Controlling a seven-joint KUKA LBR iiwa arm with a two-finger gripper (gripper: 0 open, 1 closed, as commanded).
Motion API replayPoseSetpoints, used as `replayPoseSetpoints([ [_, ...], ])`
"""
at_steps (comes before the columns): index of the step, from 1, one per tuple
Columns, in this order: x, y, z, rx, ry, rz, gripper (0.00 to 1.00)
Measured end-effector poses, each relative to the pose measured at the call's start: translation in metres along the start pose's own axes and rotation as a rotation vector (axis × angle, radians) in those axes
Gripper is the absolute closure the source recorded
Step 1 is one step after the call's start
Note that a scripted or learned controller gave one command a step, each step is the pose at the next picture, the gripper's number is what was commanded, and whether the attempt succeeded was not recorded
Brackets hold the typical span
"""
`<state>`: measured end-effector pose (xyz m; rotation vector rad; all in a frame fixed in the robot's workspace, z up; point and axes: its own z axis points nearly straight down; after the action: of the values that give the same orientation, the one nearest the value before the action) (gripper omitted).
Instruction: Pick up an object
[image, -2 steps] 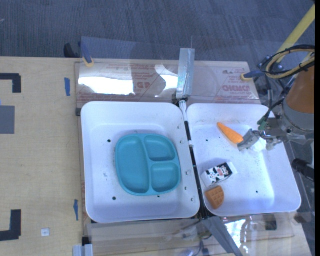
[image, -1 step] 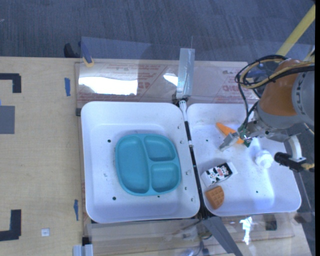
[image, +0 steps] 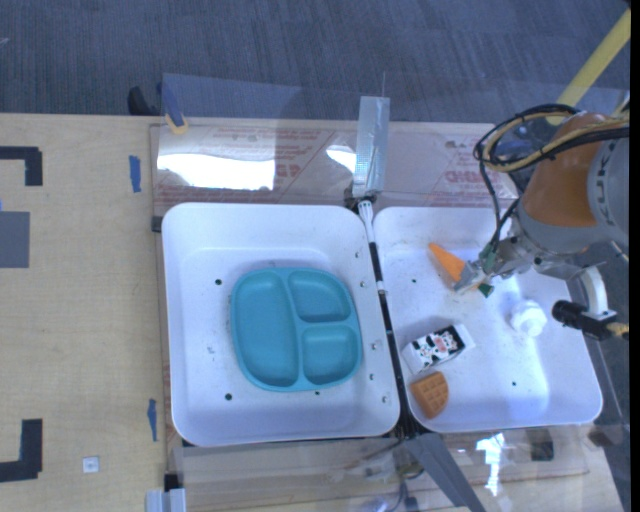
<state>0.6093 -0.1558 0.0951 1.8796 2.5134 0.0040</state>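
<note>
The right bin (image: 560, 400) holds several small items. An orange carrot-shaped piece (image: 446, 261) lies near its upper left. A black-and-white cow-patterned carton (image: 437, 346) lies toward the bin's front left, with an orange waffle-like piece (image: 431, 393) just below it. A small white object (image: 527, 320) rests right of centre. My gripper (image: 478, 276) is low in the right bin, right beside the orange piece's right end, with a bit of green showing at its tip. The arm's grey wrist and orange band (image: 560, 195) hang over the bin's upper right.
The left bin (image: 190, 300) holds a teal divided plate (image: 296, 327) at its centre. A metal divider post (image: 371, 140) stands at the back between the bins. Cables (image: 500, 145) loop over the arm at the upper right.
</note>
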Motion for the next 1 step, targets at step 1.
replayPoseSetpoints([
  [1, -0.0277, 0.0019, -0.0174, 0.011, 0.004, 0.057, 1.0],
])
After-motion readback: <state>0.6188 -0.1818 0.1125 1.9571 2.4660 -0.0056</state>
